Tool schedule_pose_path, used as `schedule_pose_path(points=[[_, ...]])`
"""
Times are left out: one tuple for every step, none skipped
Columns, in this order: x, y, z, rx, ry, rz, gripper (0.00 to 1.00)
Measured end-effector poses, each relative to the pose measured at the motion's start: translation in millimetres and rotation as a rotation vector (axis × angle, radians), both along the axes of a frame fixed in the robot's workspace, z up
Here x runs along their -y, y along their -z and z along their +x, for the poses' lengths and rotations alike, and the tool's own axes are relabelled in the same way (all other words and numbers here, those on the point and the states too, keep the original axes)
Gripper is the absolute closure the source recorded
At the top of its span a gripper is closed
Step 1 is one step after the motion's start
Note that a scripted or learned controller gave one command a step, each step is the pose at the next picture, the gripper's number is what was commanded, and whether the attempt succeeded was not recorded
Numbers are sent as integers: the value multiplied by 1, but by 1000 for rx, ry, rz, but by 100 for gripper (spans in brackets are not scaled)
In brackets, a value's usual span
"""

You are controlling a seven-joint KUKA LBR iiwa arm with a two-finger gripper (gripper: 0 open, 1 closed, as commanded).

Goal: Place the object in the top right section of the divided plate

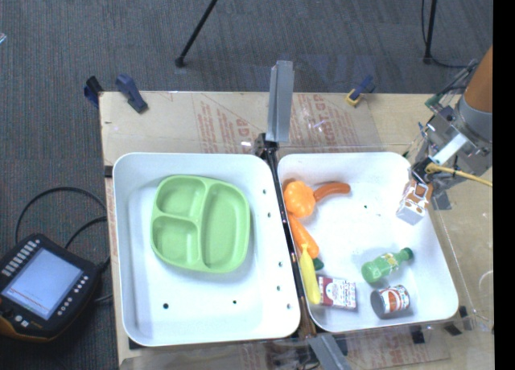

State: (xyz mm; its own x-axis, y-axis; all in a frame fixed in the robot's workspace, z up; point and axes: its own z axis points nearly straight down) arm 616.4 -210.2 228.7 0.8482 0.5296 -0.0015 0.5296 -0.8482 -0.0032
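A green divided plate [201, 224] lies in the left white bin [129, 280], with two small sections on its left and one long section on its right. My gripper [430, 187] hangs over the right edge of the right bin [378, 169]. A small white and brown carton [411, 204] sits between its dark fingers, tilted and seemingly lifted off the bin floor. The carton is far to the right of the plate.
The right bin holds an orange pepper [296, 197], a sausage [331, 190], a carrot [302, 236], a yellow piece [308, 277], a red and white box [338, 293], a green bottle [386, 265] and a can [391, 302]. A metal post [280, 111] stands behind the bins.
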Motion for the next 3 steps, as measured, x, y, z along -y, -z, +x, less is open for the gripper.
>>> schedule_pose_path(points=[[-1, -144, 21, 0, -265, 0, 100], [-73, 31, -14, -4, -185, 2, 100], [-13, -55, -2, 0, -124, 0, 100]])
